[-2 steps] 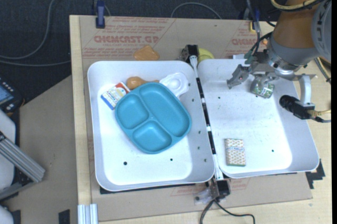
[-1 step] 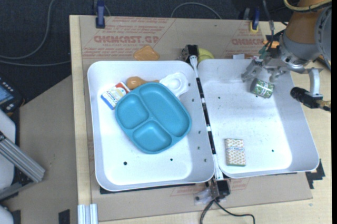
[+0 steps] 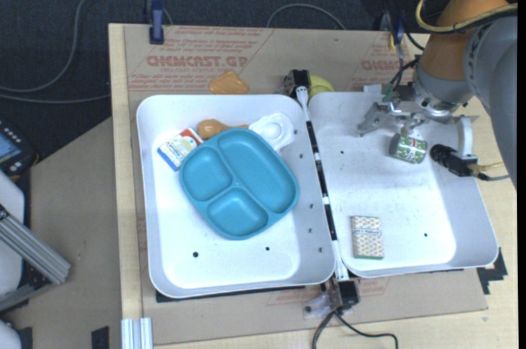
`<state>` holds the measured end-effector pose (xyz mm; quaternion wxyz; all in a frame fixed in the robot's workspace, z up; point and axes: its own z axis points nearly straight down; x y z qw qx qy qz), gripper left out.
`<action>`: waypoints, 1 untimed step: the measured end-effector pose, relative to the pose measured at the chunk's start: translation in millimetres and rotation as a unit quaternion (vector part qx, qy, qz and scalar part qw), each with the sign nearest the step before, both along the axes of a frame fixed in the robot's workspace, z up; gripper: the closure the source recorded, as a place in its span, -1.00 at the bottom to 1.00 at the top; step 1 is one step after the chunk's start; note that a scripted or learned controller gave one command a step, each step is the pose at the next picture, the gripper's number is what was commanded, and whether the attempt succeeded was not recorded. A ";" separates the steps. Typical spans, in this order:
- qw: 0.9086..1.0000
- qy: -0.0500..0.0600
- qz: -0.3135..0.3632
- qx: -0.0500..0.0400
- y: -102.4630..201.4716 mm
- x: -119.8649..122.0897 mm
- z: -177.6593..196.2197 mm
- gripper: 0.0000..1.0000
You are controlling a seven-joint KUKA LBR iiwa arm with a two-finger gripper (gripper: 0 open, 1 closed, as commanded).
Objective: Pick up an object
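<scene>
Seen from above, the arm's tool (image 3: 393,116) hovers low in the right bin (image 3: 460,249) at one o'clock, just above a small green can (image 3: 408,148), seemingly lined up to grasp it; its grip state is unclear

The arm (image 3: 481,35) runs off the right edge, so its upper part is cut away. The blue tray (image 3: 238,181) covers part of an orange object (image 3: 211,127), a small carton (image 3: 178,149) and a white piece (image 3: 274,130). The print on the card (image 3: 367,236) and on the green can (image 3: 408,148) is too small to read. A yellow-green thing (image 3: 319,85) sits half hidden behind the bin (image 3: 460,245) rim.
</scene>
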<state>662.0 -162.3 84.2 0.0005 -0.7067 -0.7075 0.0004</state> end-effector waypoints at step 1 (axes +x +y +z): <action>1.000 0.001 -0.001 0.000 -11.3 -23.1 0.8 -1.00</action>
